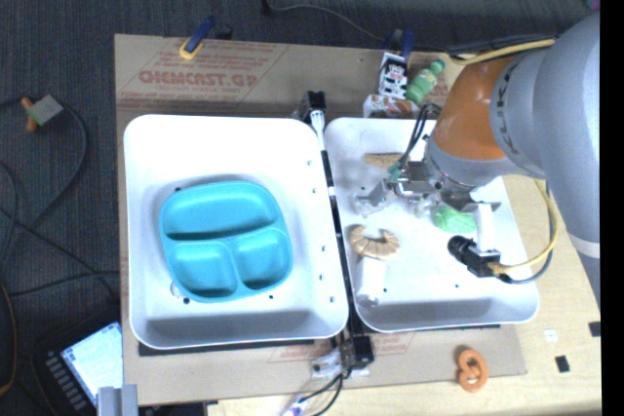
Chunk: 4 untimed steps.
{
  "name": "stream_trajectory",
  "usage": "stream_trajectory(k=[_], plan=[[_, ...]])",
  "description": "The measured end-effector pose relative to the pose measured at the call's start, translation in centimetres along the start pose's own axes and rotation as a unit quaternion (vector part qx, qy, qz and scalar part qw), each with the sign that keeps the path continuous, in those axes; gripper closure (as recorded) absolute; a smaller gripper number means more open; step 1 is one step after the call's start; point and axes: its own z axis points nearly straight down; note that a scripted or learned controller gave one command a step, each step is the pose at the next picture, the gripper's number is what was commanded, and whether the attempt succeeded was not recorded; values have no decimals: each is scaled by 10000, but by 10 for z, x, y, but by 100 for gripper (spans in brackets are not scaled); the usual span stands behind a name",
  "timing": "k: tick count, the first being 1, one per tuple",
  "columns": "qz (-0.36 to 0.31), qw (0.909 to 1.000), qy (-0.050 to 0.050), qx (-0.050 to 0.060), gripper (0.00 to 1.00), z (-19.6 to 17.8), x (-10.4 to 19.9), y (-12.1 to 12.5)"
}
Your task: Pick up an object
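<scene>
Even, bright overhead light, soft shadows inside the white bins (234, 127), image slightly soft and grainy throughout.

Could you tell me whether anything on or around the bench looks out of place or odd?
A few things lie outside the bins: an orange ring-shaped object on the bench's front edge, a small green and white clutter behind the right bin, and a grey-orange piece on the carpet. Nothing looks spilled or damaged.
</scene>
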Motion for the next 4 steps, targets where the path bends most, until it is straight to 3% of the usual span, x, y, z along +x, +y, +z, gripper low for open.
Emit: stream_trajectory(k=[1, 2, 3, 4], plan=[[8, 10000, -2, 12, 0, -25, -11, -57], [9, 10000, -10, 3, 0, -10, -91, -13], [7, 10000, -8, 3, 100, -19, -91, -13], [-5, 10000, -2, -9, 100, -78, -41, 34]])
